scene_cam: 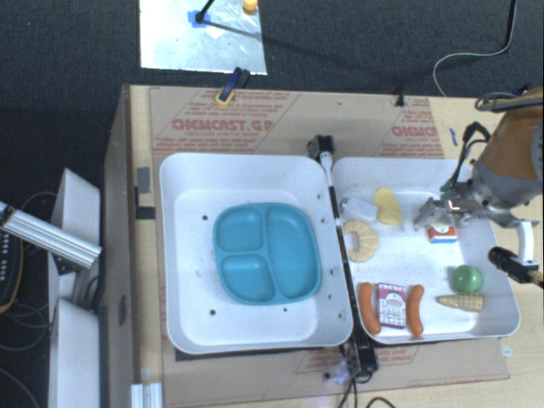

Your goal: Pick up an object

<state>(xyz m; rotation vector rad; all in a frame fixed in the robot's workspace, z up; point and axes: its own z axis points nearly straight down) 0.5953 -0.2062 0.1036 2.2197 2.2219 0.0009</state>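
Note:
My gripper [439, 218] hangs low over the back right part of the right bin [501, 321], reaching in from the right. Just below it in the view lies a small red, white and blue object [443, 235], touching or nearly touching the gripper. To its left lie a yellow piece [388, 206], a pale clear piece [360, 208] and a beige ring [362, 240]. Toward the front are a green ball [466, 278], a yellow cone [460, 302], and a red and white box [391, 304] between two orange sausages [368, 308].
The left bin [183, 228] holds a blue divided plate [266, 252]. A black clamp [323, 149] sits at the back where the bins meet. The arm's grey and orange body [514, 160] stands over the right bin's back right corner.

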